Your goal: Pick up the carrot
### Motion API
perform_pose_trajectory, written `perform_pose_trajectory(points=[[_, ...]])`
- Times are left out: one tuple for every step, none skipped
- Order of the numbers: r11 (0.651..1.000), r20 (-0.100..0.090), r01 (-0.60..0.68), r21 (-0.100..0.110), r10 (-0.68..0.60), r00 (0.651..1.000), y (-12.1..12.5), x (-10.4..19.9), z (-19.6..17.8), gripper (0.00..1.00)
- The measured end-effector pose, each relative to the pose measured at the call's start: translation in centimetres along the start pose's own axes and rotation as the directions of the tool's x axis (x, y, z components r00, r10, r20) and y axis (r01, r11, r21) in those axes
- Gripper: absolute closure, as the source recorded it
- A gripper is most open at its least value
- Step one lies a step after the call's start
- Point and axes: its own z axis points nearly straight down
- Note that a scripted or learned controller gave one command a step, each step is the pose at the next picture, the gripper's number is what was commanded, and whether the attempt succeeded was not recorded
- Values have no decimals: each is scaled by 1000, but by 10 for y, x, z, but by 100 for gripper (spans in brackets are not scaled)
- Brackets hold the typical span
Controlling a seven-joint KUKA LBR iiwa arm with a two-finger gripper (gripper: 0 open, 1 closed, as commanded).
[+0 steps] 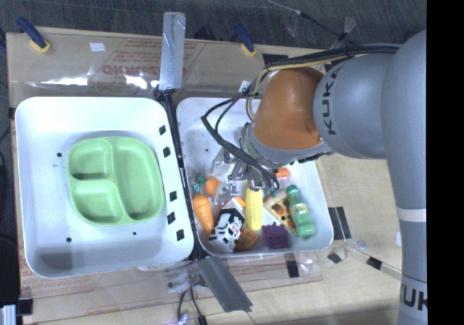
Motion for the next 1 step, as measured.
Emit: perform_pose_trajectory(points=[[972, 2, -234, -1, 234, 972, 103, 34, -91, 100]])
